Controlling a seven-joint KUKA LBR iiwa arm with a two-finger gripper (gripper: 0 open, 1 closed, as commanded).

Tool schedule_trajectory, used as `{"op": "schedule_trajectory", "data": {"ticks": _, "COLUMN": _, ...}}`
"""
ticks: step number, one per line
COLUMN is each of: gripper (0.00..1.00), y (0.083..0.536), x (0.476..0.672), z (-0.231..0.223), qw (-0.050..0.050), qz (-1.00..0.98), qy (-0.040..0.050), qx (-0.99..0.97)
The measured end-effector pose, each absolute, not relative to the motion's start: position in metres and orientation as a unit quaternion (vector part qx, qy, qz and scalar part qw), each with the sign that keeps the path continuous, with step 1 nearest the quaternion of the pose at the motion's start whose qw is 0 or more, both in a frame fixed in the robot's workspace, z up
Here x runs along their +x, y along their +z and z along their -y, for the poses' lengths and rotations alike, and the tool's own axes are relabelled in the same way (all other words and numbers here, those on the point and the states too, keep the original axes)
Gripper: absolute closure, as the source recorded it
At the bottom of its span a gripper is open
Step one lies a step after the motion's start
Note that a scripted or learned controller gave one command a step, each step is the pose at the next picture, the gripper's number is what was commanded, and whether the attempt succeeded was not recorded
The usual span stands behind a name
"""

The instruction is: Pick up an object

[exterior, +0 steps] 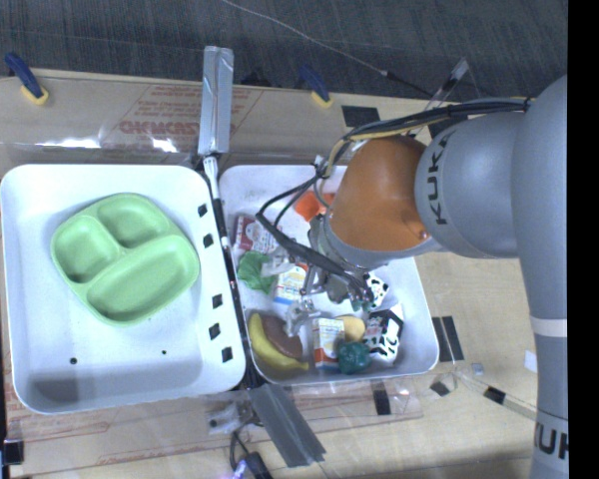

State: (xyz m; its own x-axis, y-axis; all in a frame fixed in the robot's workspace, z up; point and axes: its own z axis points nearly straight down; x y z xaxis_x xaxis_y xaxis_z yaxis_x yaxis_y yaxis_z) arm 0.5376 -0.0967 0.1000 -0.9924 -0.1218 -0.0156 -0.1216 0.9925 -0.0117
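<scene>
Evidently gripper (324,302) hovered over cluttered right white bin (416,302), beside yellow banana (270,345); finger state unclear. Better isolate one item.

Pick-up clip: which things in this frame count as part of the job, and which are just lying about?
Job: gripper over the right bin; banana, teal toy, green item, small cartons.
Lying about: green divided plate in the left bin; blue clamps.

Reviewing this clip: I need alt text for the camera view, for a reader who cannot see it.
A grey robot arm with an orange band reaches down into the right white bin, its gripper low among cluttered items, including a banana and a teal toy. The left white bin holds a green divided plate.
</scene>
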Motion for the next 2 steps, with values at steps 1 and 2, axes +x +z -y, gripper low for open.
{"op": "schedule_trajectory", "data": {"ticks": 1, "gripper": 0.00, "y": 0.1000, "x": 0.5320, "z": 0.0967, "qw": 0.010, "qz": -0.998, "qy": -0.0056, "qx": -0.060}}
{"op": "schedule_trajectory", "data": {"ticks": 2, "gripper": 0.00, "y": 0.0987, "x": 0.5391, "z": 0.0967, "qw": 0.007, "qz": -0.998, "qy": -0.0035, "qx": -0.060}}
